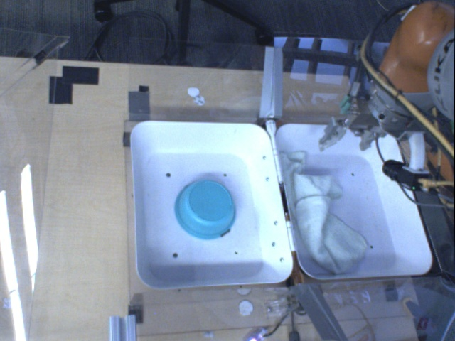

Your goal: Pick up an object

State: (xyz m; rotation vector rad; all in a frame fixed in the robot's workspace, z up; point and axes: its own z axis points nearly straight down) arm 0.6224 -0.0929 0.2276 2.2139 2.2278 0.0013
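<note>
No text, label, brand, number or sign can be read anywhere in the view. The black angular marks (71, 82) stuck on the bench (64, 190) at the upper left are plain shapes and carry no letters. The two white bins, the left bin (146, 261) and the right bin (405, 254), have plain walls, and the blue bowl (205, 209) and the white cloth (323, 222) show no print either.

Single camera fixed overhead, angled down at a slant on the bench (78, 190). Both white bins (142, 212) sit mid-frame; arm (419, 41) enters upper right
</note>
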